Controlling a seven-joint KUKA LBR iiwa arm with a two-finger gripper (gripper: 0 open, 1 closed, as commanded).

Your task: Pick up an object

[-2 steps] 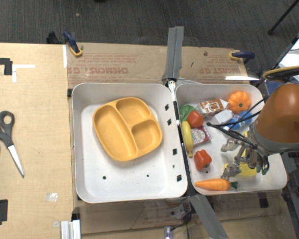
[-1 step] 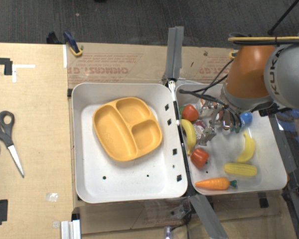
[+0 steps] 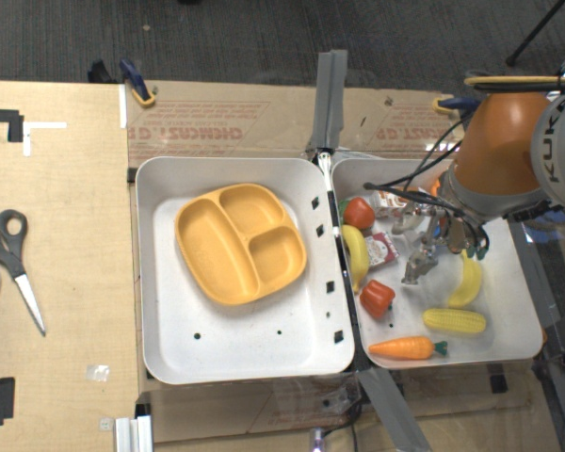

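My gripper (image 3: 419,264) hangs low over the middle of the right bin (image 3: 523,342), below the orange wrist band. Around it lie toy foods: a red tomato (image 3: 359,214) and a yellow banana (image 3: 355,252) by the bin's left wall, and a red pepper (image 3: 378,298) just left of the gripper. A second banana (image 3: 466,283) lies to its right, with a corn cob (image 3: 454,321) and a carrot (image 3: 405,348) near the front wall. A small red-and-white packet (image 3: 383,250) sits close to the gripper's left. I see nothing held.
The left bin (image 3: 169,347) holds a yellow divided plate (image 3: 242,243). Scissors (image 3: 17,262) lie on the wooden bench at far left. A grey divider bar (image 3: 330,102) runs back between the bins.
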